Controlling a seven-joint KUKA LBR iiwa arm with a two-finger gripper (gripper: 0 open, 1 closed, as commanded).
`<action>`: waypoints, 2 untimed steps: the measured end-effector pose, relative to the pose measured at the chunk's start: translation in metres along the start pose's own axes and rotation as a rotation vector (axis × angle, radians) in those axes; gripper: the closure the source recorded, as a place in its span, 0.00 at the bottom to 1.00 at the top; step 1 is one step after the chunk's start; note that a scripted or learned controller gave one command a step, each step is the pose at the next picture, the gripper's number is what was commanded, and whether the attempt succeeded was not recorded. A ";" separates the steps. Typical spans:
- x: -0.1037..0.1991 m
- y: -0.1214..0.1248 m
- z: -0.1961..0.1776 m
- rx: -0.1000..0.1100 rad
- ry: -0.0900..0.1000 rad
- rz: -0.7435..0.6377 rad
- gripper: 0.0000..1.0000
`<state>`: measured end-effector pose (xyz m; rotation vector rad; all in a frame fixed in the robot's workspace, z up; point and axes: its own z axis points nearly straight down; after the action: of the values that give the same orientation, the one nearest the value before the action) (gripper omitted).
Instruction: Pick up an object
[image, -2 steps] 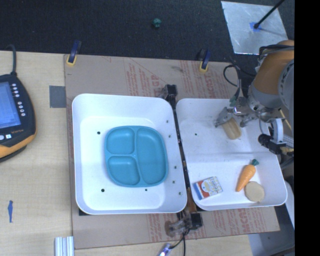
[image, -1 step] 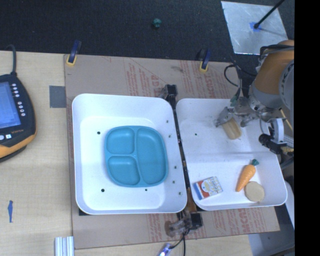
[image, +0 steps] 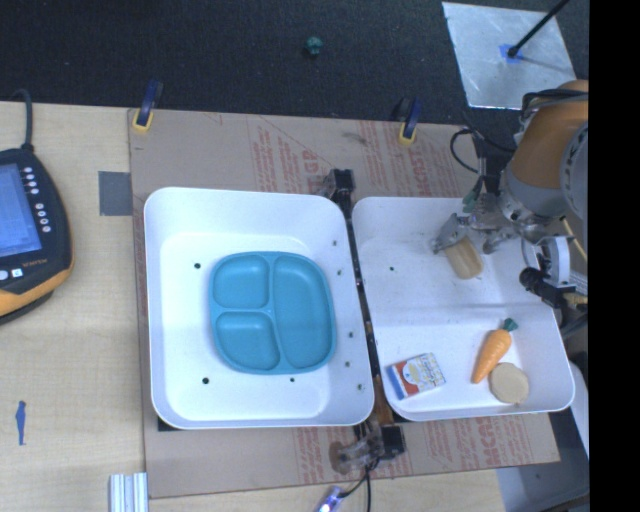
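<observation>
The red print on the cardboard sheet (image: 250, 150) is too blurred to read.

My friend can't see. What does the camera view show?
The robot's hand reaches into the right bin at a tan block. A toy carrot, round piece and small carton lie nearer. The left bin holds a blue divided plate.

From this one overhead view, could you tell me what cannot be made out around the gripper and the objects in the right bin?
- Gripper: its fingers blur together above the tan block, so grip or contact cannot be judged.
- Arm: cut off by the view's right side.
- Small box: its label is too small to read.
- Round beige piece beside the carrot: too small to identify.
</observation>
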<state>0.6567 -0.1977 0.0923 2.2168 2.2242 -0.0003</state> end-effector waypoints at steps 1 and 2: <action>0.002 0.000 -0.002 0.001 0.000 -0.003 0.00; 0.002 -0.001 0.000 0.004 0.002 -0.003 0.00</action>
<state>0.6554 -0.1953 0.0923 2.2164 2.2304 -0.0023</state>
